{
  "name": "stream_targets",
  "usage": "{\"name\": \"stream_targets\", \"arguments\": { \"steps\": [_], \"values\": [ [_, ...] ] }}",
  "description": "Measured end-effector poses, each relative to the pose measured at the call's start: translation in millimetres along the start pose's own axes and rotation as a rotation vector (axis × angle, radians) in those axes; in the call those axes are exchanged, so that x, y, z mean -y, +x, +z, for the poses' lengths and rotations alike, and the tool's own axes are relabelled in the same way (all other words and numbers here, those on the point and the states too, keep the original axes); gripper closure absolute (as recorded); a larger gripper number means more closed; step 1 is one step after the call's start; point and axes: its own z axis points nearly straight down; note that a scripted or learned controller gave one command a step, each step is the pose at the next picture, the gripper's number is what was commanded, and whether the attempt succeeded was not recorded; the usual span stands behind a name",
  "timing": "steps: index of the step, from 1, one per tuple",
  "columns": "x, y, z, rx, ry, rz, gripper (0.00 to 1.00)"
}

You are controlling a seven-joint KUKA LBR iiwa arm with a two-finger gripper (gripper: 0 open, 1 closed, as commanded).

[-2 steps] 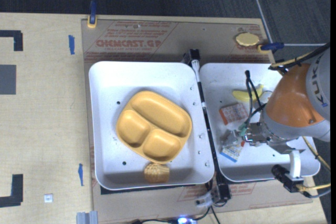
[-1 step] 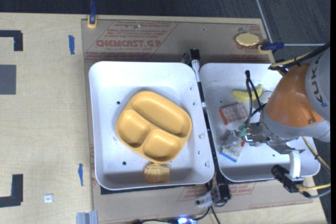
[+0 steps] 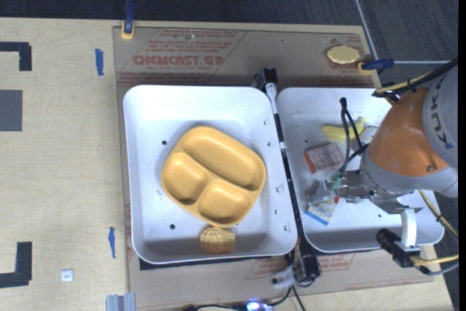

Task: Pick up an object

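Gripper (image 3: 329,189) low in the right bin (image 3: 429,233), down among a small heap of items. Open or closed: cannot tell, the wrist and cables cover it.

Step in hand, as judged: the descent or grasp attempt; nothing is seen gripped.

Likely target: the packet (image 3: 322,156) just above the gripper, or the blue-edged wrapper (image 3: 319,211) just below it, apparently touching. The packet's long axis runs left-right, tilted slightly up toward the right. The banana (image 3: 341,132) lies further up, roughly level.

Next move calls for closing on one item only, then a straight lift.

Well left of the gripper: the yellow tray (image 3: 212,174).
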Motion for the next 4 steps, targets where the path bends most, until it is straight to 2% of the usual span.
{"name": "stream_targets", "arguments": {
  "steps": [1,2,3,4],
  "values": [
    [0,0,0,-0.001,0.000,0.000,0.00],
    [-3,1,-12,-0.001,-0.009,-0.001,1.00],
    [-3,0,-12,0.000,-0.009,0.000,0.00],
    [-2,-1,-1,-0.005,-0.003,-0.003,0.00]
  ]
}}
